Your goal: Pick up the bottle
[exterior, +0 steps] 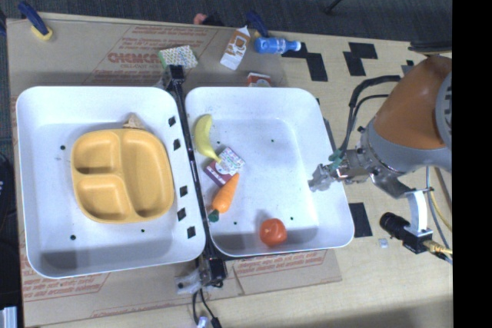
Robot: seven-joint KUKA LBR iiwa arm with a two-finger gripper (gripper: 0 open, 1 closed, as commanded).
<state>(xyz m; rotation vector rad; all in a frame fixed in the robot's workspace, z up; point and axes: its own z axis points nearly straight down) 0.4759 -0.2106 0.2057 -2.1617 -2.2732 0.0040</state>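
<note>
The bottle (274, 45) is small and blue with a pale cap end. It lies on its side on the cardboard behind the right bin (296, 107), outside both bins. My gripper (324, 177) hangs low over the right rim of the right bin, well in front of and to the right of the bottle. Nothing shows in its grasp. The grey arm with its orange band (411, 115) comes in from the right.
In the right bin lie a banana (202, 136), a small packet (229, 163), a carrot (225, 195) and a tomato (272, 231). The left bin (38, 127) holds a yellow divided plate (121, 173). Small cartons (235, 48) lie near the bottle.
</note>
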